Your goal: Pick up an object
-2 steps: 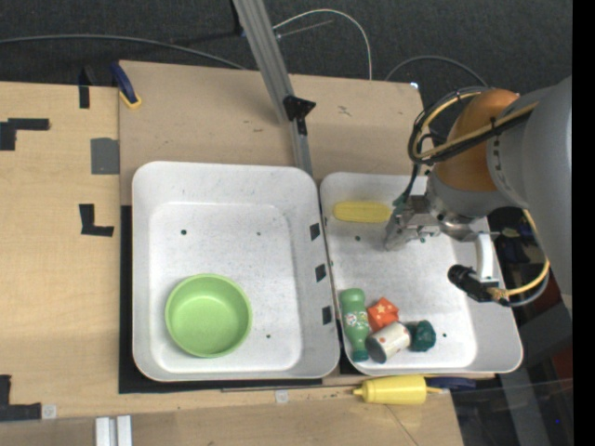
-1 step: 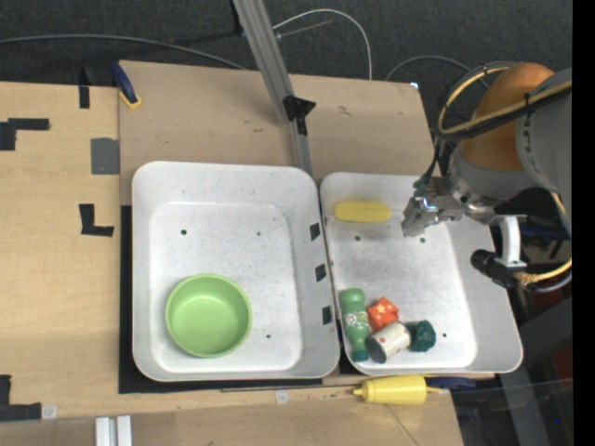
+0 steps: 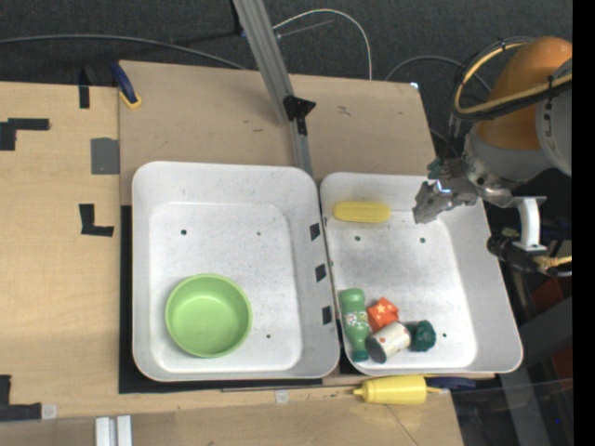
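My gripper (image 3: 426, 208) hangs over the far right part of the right bin (image 3: 483, 286), a little to the right of a yellow oblong object (image 3: 362, 213) that lies near the bin's far edge. Nothing shows between the fingers. At the bin's near edge lie a green bottle-like piece (image 3: 352, 321), an orange-red block (image 3: 382, 311), a white and grey cylinder (image 3: 388, 341) and a dark green lump (image 3: 424, 334), packed close together.
A light green bowl (image 3: 208, 315) sits in the near left of the left bin (image 3: 158, 193). A yellow object (image 3: 393, 390) lies on the bench just outside the right bin's near edge. A grey metal post (image 3: 270, 54) crosses above the bins' far side.
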### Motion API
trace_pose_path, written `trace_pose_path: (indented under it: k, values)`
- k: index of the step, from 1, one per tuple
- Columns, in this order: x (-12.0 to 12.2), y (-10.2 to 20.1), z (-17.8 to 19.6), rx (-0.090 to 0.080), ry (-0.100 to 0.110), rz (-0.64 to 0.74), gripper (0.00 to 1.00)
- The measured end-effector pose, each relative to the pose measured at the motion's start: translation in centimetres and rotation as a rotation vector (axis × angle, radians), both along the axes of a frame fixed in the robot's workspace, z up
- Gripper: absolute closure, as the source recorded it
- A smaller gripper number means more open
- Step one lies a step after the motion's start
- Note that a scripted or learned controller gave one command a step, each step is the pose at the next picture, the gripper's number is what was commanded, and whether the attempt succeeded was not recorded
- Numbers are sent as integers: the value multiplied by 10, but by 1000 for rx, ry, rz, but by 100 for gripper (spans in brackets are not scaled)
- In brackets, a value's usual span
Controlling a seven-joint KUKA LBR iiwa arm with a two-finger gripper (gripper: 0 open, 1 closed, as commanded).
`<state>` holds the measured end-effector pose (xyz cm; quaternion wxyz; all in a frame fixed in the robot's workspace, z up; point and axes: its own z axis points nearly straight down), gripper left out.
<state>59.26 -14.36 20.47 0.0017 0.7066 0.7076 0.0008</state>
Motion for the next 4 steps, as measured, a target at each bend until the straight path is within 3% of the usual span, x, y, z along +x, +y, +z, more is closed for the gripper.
trace_pose_path:
  k: [3,4]
  values:
    - [18,138,17,2,6,5,100]
    - [34,200,21,3,4,7,100]
